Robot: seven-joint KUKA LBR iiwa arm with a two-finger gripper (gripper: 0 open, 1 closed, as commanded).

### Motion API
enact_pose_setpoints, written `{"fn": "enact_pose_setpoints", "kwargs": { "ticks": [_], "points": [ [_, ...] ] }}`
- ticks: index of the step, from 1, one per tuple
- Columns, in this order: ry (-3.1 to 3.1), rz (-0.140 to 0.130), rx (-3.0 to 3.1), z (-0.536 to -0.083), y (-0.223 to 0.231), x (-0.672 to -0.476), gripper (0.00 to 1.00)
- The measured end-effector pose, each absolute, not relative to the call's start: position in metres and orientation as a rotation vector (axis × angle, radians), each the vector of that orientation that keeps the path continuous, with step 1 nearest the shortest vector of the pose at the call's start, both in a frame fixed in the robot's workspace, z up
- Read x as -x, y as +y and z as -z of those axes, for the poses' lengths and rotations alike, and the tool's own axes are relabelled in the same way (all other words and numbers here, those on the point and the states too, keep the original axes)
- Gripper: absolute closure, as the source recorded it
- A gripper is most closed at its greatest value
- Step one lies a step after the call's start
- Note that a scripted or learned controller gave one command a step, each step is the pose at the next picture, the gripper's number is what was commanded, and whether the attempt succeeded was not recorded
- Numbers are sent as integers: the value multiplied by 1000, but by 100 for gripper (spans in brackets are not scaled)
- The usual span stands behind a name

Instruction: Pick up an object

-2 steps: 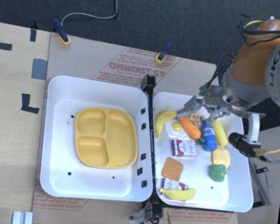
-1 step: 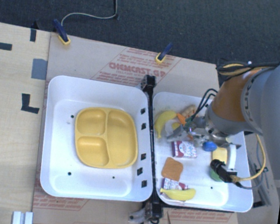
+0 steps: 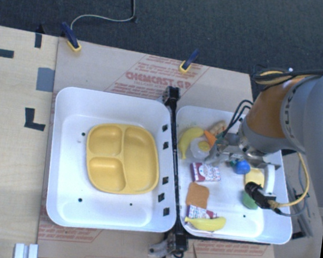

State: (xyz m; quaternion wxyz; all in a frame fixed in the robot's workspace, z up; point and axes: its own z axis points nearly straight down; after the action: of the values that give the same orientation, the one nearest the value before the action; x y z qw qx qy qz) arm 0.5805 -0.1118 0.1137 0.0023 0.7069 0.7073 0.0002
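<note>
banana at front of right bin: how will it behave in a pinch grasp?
The banana looks like a smooth, curved plastic toy: probably light and rigid, and may slip or pivot between fingers. It lies partly on a red-and-white packet, so pushing may drag that along.

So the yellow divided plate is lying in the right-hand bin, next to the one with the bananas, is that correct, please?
Not quite: the yellow divided plate lies in the left bin, as the camera view shows. The bananas are in the right bin, next to it.

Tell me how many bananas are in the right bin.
2. One banana lies at the near edge of the right bin, beside a brown square. The other banana sits at the far left corner. The arm may hide more.
</note>
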Motion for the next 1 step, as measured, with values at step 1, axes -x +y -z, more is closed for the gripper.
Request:
{"fn": "enact_pose_setpoints", "kwargs": {
  "ticks": [1],
  "points": [
    [2219,-1,-2218,-114,-112,-580,0]
  ]
}}
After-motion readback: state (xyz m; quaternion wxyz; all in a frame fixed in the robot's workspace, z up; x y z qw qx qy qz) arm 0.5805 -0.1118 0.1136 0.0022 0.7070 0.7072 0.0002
